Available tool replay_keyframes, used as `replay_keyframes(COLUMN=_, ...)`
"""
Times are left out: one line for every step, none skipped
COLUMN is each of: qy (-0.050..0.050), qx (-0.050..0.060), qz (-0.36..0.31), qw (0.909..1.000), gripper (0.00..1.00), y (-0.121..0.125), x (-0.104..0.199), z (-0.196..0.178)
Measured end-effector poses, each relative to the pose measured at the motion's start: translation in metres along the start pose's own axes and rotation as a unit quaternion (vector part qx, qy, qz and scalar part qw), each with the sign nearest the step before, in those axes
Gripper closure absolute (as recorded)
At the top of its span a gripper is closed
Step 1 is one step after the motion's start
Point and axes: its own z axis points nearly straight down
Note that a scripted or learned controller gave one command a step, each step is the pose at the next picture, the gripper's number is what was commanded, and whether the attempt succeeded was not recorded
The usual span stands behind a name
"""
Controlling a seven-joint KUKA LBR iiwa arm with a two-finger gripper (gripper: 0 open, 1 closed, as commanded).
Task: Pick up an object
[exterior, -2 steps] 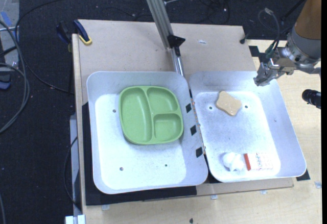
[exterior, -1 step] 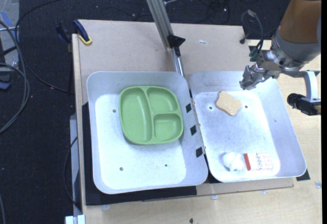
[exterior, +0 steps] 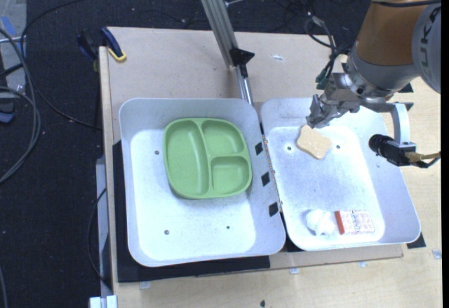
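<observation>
**Pick attempt: gripper at the bread piece, lift not confirmed**

Near edge of the right bin (exterior: 393, 219): a small white crumpled lump (exterior: 320, 222) sits just beside a flat red-and-white packet (exterior: 355, 221). Both lie on the bin floor, well apart from the arm.

Left bin (exterior: 140, 229): a green divided plate (exterior: 208, 157) with three compartments lies flat near the middle. Nothing is visible in its compartments.

Farther back in the right bin: a tan wedge, probably a bread piece (exterior: 313, 142), lies close to the bin's far wall. The gripper (exterior: 319, 117) hangs directly above its far end, touching or nearly so; contact cannot be settled from this angle. Jaws: cannot tell whether wide or narrow, since the wrist hides them.

Far side: a bare stretch of the counter (exterior: 175, 61) and a metal pole (exterior: 219, 15) rising across it.

Progress, as judged: the approach to a target looks done. The bread piece appears to rest on the bin floor, so the grasp and the lift are left.
</observation>
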Motion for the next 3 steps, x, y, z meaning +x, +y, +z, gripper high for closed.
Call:
replay_keyframes(qy=0.0, qx=0.001, qz=0.0, qw=1.0, gripper=1.0, y=-0.013, x=0.061, z=0.003)
replay_keyframes(qy=0.0, qx=0.001, qz=0.0, qw=1.0, gripper=1.0, y=-0.022, x=0.111, z=0.006)
replay_keyframes(qy=0.0, qx=0.001, qz=0.0, qw=1.0, gripper=1.0, y=-0.045, x=0.164, z=0.01)
